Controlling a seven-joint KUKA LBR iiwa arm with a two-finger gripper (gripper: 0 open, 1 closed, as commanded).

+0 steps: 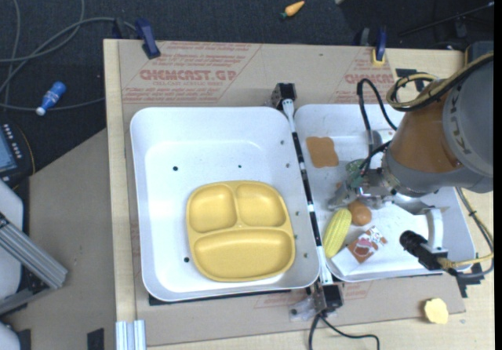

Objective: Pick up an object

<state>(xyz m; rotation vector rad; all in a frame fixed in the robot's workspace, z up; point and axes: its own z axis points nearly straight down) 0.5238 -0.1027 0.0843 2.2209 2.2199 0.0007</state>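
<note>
My gripper [357, 190] reaches down into the right bin [408, 266] from the right, under the arm's orange band. Its tip sits right above a small orange-brown ball [361, 215], with a yellow corn cob [337, 231] just to the lower left. A small green item [355, 175] is partly hidden behind the gripper. A red and white packet [366, 245] lies in front of the ball. A flat brown square [321, 151] rests further back in the bin. Nothing can be seen held.
The left bin [157, 144] holds a yellow divided plate [239, 229]. A yellow piece [435, 310] lies on the bench outside the right bin's front corner. Blue clamps [147, 37] grip the board's far edge.
</note>
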